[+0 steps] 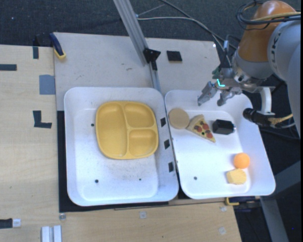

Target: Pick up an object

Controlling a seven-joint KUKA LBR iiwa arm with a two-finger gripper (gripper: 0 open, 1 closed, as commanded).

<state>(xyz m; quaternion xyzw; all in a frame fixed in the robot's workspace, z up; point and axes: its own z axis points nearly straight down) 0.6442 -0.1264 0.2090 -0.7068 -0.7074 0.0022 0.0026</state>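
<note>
The jaws (212,99) hang spread and empty above the far end of the right bin (257,150), whose candidates lie nearer: a flat tan disc (179,118), a pizza slice (202,127), a black block (223,127), an orange ball (241,160) and a yellow chunk (236,176). The boxy block likely offers the surest flat-sided pinch; the ball may roll, and the thin slice demands a low, centred descent. A glossy yellow divided plate (127,129) occupies the left bin (81,150).

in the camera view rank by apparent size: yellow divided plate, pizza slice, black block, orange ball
1. yellow divided plate, by far the largest
2. pizza slice
3. black block
4. orange ball

The black block and the orange ball look close in size, so their order is unsure.
</note>
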